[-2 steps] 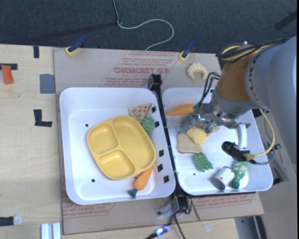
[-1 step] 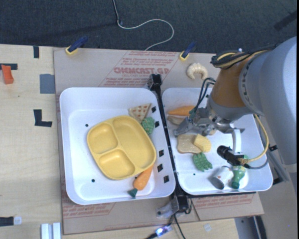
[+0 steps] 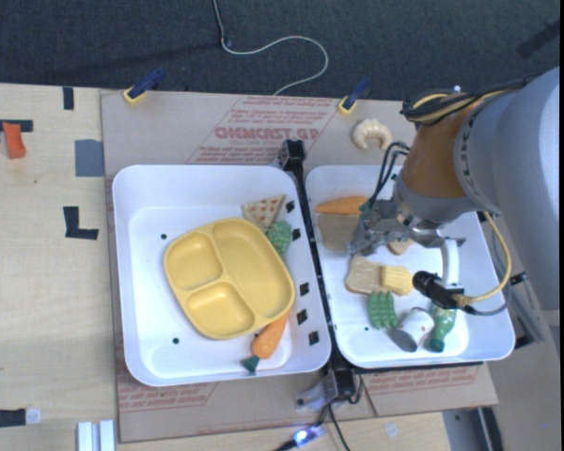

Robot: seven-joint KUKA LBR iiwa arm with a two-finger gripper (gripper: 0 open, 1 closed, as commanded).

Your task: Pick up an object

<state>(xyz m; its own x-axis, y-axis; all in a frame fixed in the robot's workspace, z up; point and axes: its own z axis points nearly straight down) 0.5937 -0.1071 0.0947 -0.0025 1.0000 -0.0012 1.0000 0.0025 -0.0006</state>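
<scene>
**Crowded right bin leaves the pick exposed to slips and nudges**

The gripper (image 3: 374,236) is lowered into the right bin (image 3: 489,346), near its left wall. Whether it is apart or together cannot be told, since the wrist and its fittings cover the tip from above. Nothing is seen held.

Just below the gripper a tan bread slice (image 3: 362,275) lies flat, with a yellow corn piece (image 3: 396,278) touching its right edge. An orange wedge (image 3: 343,206) sits just above the gripper, against the bin's upper left part. These three are judged the likeliest targets. Further down, a green ridged piece (image 3: 382,309), a small white cup (image 3: 415,325) and a green bottle (image 3: 440,328) are packed close together.

Several failures are likely. A flat slice offers little edge to be gripped, so it may be pushed along the floor rather than lifted. The corn may be dragged with it or knocked aside. The divider between the bins may be struck because the gripper works so near it. The yellow cable (image 3: 484,299) hanging from the wrist may be snagged on the toys.

In the left bin (image 3: 132,252) a yellow tray (image 3: 227,276), a carrot (image 3: 268,337), a cracker (image 3: 264,210) and a green leafy piece (image 3: 280,237) are left well apart from the gripper.
</scene>
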